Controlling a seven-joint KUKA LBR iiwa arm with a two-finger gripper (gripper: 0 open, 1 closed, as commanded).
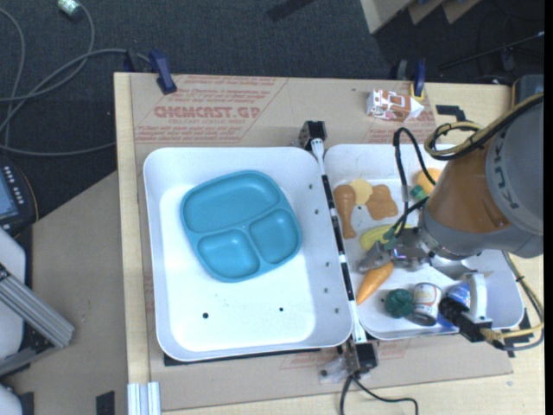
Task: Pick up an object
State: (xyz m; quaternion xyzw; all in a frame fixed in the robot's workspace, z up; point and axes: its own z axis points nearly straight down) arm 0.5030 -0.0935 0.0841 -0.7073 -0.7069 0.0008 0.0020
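Grey and orange, the arm (484, 193) leans in from the right over the right-hand shallow white bin (510, 305), and its claw (399, 247) sits low among the toy food near that bin's left side. Whether the claw is open or closed cannot be told, since the wrist and cabling cover it.

In that bin, a tan cone-shaped piece (346, 204) lies near the left wall, with a flat tan bread-like piece (380, 201) just beside it. A yellow-green piece (378, 234) lies just below them, close to the claw. An orange carrot-shaped toy (373, 281) points toward the bin's lower left. Near the front edge sit a dark green round piece (399, 303), a small white and brown can-like item (425, 296) touching it, and a blue piece (456, 298) farther right. A yellow object (423, 180) peeks out by the arm at the bin's upper part.

The left-hand shallow white bin (173, 318) holds a light blue plastic plate with three compartments (240, 225), set in its upper half.

On the brown cardboard-covered desk (207, 111) behind the bins lies a small white and red carton (393, 104). Two blue clamps (161, 71) grip the desk's far edge.
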